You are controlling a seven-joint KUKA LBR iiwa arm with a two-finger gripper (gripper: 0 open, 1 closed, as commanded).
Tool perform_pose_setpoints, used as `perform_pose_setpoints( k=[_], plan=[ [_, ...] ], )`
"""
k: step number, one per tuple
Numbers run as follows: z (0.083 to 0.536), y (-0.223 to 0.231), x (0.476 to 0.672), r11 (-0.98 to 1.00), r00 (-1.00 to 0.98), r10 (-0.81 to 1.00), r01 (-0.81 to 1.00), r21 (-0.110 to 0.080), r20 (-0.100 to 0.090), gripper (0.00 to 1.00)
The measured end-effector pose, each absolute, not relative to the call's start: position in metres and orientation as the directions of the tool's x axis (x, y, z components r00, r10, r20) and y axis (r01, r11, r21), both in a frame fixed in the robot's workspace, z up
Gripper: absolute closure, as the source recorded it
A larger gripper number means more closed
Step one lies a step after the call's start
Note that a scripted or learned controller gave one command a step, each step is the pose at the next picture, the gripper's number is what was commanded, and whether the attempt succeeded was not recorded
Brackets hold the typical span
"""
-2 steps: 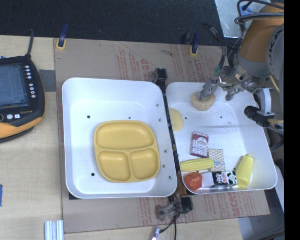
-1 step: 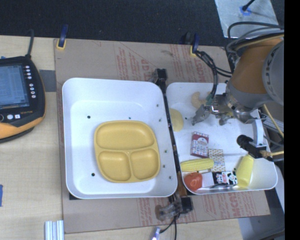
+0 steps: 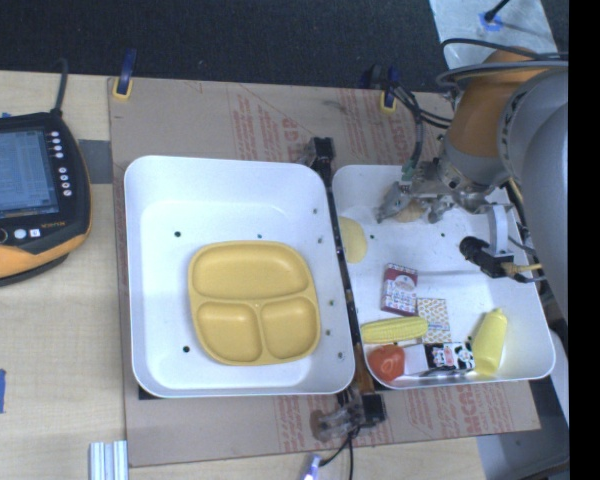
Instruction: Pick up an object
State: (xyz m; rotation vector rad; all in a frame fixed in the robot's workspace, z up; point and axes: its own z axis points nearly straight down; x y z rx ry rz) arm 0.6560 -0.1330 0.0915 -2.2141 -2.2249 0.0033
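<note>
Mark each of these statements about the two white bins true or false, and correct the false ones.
1. The yellow three-compartment plastic tray lies in the left white bin. True.
2. The yellow toy corn cob lies in the left bin. False: it lies in the right white bin.
3. The end effector is over the far end of the right bin. True.
4. The red tomato-like toy sits at the far edge of the right bin. False: it sits at the near edge, just below the corn cob.
5. The yellow plastic bottle stands on the tray. False: it lies in the right bin.
</note>
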Motion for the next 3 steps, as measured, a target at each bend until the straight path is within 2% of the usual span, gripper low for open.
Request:
perform_pose_setpoints(
  k=[1, 2, 3],
  plan=[
    [0.148, -0.176, 0.657, 0.003, -0.003, 1.0, 1.0, -0.001, 0.0, 0.0],
    [0.135, -0.096, 0.572, 0.006, -0.006, 1.0, 1.0, -0.005, 0.0, 0.0],
    [0.091, -0.127, 0.559, 0.005, -0.005, 1.0, 1.0, -0.005, -0.001, 0.0]
  ],
)
